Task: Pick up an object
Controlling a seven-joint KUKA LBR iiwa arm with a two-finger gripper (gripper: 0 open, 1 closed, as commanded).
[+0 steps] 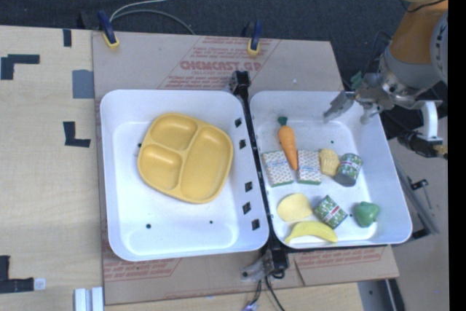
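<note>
The right bin (378, 156) holds several toy foods. An orange carrot (288, 146) lies near its middle, with two small patterned packets (277, 167) (309, 166) beside it. A yellow corn piece (329, 161) and a green-labelled can (349, 168) sit to their right. Near the front lie a pale yellow fruit (293, 207), a banana (312, 232), a second can (330, 212) and a green pepper (366, 213). My gripper (350, 108) hangs over the bin's far right corner, open, with nothing between its fingers. It is well behind the corn and the can.
The left bin (116, 178) holds a yellow divided plate (186, 156). A black divider with clips (251, 156) runs between the bins. Cardboard (211, 58) lies under both, clamped at the back. The arm (419, 33) comes in from the right.
</note>
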